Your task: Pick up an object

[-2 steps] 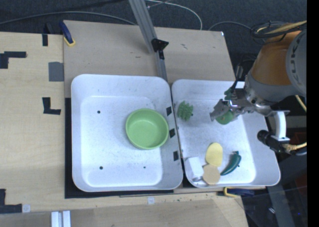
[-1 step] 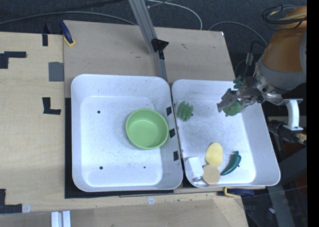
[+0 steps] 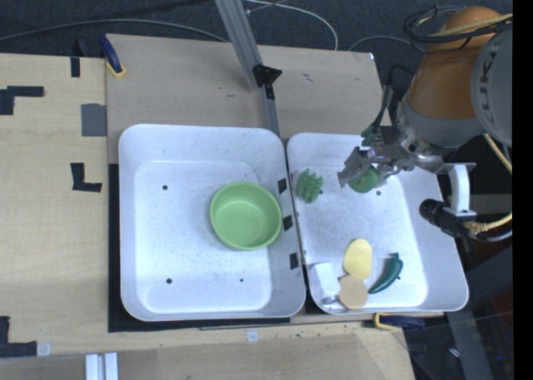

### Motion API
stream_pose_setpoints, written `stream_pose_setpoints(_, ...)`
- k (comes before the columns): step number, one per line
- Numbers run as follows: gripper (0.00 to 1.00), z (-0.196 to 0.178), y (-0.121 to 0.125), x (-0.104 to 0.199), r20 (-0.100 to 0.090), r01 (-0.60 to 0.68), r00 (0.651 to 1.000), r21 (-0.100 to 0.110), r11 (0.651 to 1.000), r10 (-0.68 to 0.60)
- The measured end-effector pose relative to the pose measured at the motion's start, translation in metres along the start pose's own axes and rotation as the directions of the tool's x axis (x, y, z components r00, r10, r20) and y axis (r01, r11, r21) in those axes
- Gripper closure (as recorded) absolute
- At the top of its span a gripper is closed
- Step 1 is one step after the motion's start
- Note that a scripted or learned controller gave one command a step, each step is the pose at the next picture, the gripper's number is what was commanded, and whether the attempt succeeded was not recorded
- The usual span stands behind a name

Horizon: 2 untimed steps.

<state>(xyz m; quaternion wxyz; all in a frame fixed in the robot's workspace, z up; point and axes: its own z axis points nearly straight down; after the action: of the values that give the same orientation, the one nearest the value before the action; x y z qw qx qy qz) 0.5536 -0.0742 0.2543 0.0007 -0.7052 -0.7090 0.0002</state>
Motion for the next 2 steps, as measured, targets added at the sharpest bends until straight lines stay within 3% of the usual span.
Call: stream_pose_setpoints(2,1.0,0.026,0.006,0.095,0.0,0.001,1.0,0.003,1.0,-0.001)
